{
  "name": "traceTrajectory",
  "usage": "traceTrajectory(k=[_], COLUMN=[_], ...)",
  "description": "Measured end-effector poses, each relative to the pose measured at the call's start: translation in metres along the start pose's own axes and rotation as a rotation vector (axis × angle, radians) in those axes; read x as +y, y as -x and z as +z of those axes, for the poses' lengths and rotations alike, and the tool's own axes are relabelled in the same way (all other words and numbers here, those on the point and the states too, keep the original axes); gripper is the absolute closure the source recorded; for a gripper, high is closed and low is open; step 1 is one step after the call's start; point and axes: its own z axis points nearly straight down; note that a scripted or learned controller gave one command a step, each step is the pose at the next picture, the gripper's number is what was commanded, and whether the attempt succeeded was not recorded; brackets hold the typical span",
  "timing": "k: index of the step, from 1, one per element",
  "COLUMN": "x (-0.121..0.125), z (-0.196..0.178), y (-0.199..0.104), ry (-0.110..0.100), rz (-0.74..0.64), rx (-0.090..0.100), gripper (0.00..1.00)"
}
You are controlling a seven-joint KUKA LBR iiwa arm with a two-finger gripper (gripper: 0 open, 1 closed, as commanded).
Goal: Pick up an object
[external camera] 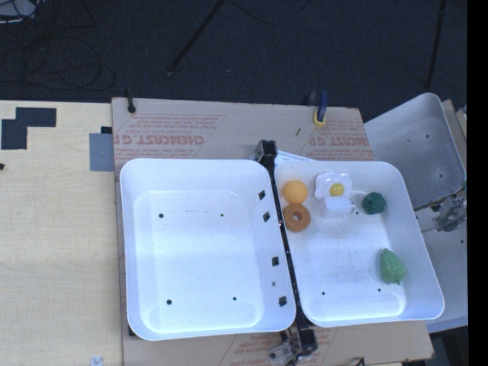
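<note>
The right bin (pixel 415 296) holds several small objects. An orange ball (pixel 295 192) lies near its upper left corner, and a brown ring-shaped doughnut (pixel 296 218) sits just below the ball. A white and yellow fried-egg toy (pixel 334 188) rests to the right of the ball, over a clear or white piece. A dark green lump (pixel 373 203) lies right of the egg. A lighter green, leaf-like object (pixel 392 267) lies near the bin's right wall.
The left bin (pixel 130 204) stands beside the right one, with a black clip strip (pixel 276 235) along the shared wall. Both rest on a cardboard sheet (pixel 191 132). A grey metal plate (pixel 415 139) stands at the right. A blue and yellow clamp (pixel 321 108) grips the cardboard's far edge.
</note>
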Motion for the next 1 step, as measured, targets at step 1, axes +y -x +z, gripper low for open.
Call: traceTrajectory(k=[1], x=[0.0000], z=[-0.0093], y=[0.0009], ry=[-0.001], rz=[0.000], rx=[0.000], gripper=[1.00])
